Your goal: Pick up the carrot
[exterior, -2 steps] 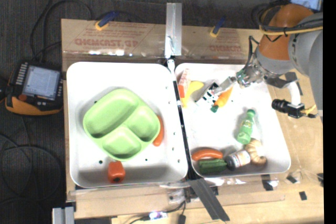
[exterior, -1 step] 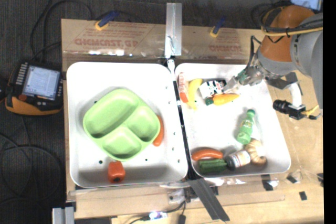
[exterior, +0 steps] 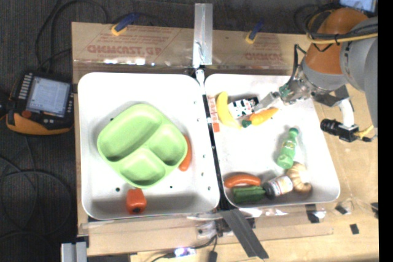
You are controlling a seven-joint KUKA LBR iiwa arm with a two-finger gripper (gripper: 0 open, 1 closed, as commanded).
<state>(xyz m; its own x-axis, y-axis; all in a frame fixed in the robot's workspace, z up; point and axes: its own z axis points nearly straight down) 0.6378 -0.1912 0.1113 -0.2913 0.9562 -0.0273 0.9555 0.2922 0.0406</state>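
Above right bin's point(exterior: 319, 132) far edge | gripper point(exterior: 270, 99) beside carrot point(exterior: 263, 116) (banana point(exterior: 223, 110) near)

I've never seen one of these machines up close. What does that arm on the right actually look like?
The arm is made of rounded grey segments with a broad orange band above the wrist. Dark cables loop around the orange part. It narrows to a small metallic gripper, slim and silvery with a greenish spot near its base.

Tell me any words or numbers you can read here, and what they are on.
Red print on the cardboard sheet behind the bins: too blurred to read.
Handheld screen at left: lit, text too small.
Black-and-white pack by the banana: markings unreadable.
Small bottle label: too small.
Nothing else bears text.
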